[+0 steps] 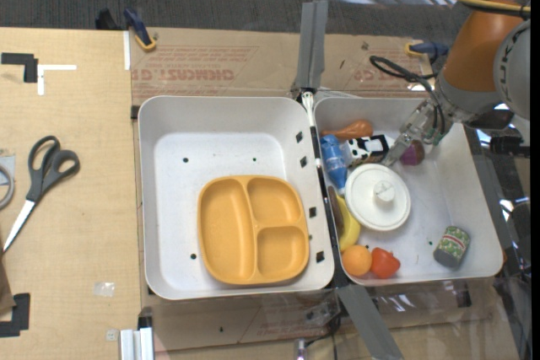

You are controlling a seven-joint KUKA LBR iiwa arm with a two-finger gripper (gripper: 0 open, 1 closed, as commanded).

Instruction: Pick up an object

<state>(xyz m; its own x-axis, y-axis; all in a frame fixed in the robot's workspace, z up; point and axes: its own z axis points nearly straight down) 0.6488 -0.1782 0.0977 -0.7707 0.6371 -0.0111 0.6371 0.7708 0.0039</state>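
The arm (485, 46) reaches in from the right over the far corner of the right bin (472, 206), its orange band uppermost, and the gripper (411, 146) hangs low over the bin floor near the back wall. A small purple object (413, 153) sits right at the fingertips; whether the jaws are clenched on it or merely beside it cannot be told from this angle. Just left of it lie a black-and-white toy (366, 148) and an orange piece (353, 130) against the rear wall, with a blue bottle (334, 161) along the divider. A white round lid (379, 196) with a knob occupies the middle of that bin, a banana (346, 223) curving beside it, and an orange ball (357, 260) touching a red piece (385, 263) at the near edge. A small can (452, 247) lies apart toward the near right corner. The left bin (169, 181) holds 1 yellow tray (253, 228) with 3 compartments. Scissors (40, 173) rest on the bench (67, 265) well to the left.
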